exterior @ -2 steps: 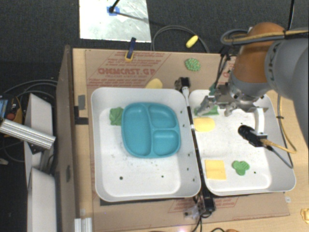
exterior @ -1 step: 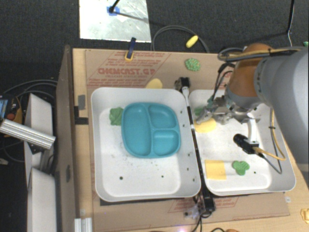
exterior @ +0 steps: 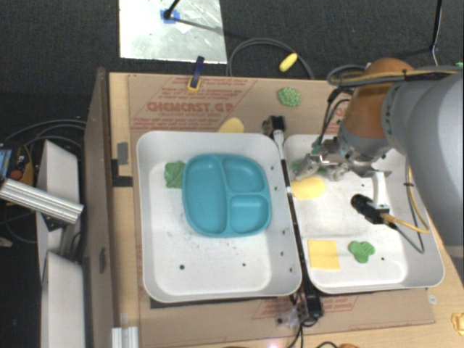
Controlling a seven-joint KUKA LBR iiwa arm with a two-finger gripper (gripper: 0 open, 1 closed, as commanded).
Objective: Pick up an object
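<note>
- You will find the cardboard sheet (exterior: 181, 106), printed in red, beneath both white bins (exterior: 156, 256).
- Beyond it, a shiny metal plate (exterior: 145, 31) lies on the dark surface (exterior: 51, 42).
- A green piece (exterior: 289, 96) rests on the cardboard's far part.

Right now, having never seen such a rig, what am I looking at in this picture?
One camera looks down on a bench. A grey robot arm with an orange band reaches in from the right; its gripper hangs over the right bin, close to a yellow lump. That bin also has a yellow square and a small green piece. The left bin holds a blue divided plate with a green scrap beside it. Whether anything is held cannot be told.
</note>
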